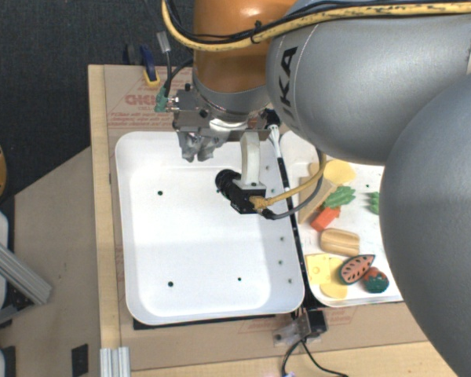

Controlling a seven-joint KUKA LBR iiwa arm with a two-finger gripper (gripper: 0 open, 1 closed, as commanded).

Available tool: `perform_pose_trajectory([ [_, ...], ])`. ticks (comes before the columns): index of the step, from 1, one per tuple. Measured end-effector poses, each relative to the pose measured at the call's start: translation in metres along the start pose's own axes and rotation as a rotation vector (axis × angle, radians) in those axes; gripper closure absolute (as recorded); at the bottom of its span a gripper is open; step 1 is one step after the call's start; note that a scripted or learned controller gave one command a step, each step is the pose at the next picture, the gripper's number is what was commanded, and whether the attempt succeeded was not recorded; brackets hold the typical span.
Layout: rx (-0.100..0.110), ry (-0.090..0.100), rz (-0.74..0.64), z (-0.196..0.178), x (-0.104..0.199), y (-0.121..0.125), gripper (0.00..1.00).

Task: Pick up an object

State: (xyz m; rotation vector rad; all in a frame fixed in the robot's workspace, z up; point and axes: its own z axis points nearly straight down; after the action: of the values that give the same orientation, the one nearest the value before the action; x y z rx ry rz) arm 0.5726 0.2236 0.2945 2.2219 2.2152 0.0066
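Lying in the right bin (353,297), near the worktop's right edge, are the things I could pick: a yellow piece (339,170) at the far end, a green leafy toy (339,197), an orange-red piece (325,217), a tan roll (340,242) with its long axis running across the bin, a slice with dark seeds (355,269) and a small green piece (376,282) at the near end. None of them is between my fingers. My gripper (198,148) hangs over the far edge of the left bin (196,242), well apart from all of them. I judge that every candidate lies to the right of the gripper and nearer the worktop's front edge, across the wall between the bins. Whether the gripper is open or closed I cannot tell from this slant. My own grey arm covers the far right part of the toy bin, so more may lie hidden there.
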Motion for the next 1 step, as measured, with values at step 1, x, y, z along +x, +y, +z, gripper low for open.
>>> perform_pose_trajectory([
  [1,0.011,-0.001,-0.004,0.0048,0.0007,-0.0365,1.00],
])
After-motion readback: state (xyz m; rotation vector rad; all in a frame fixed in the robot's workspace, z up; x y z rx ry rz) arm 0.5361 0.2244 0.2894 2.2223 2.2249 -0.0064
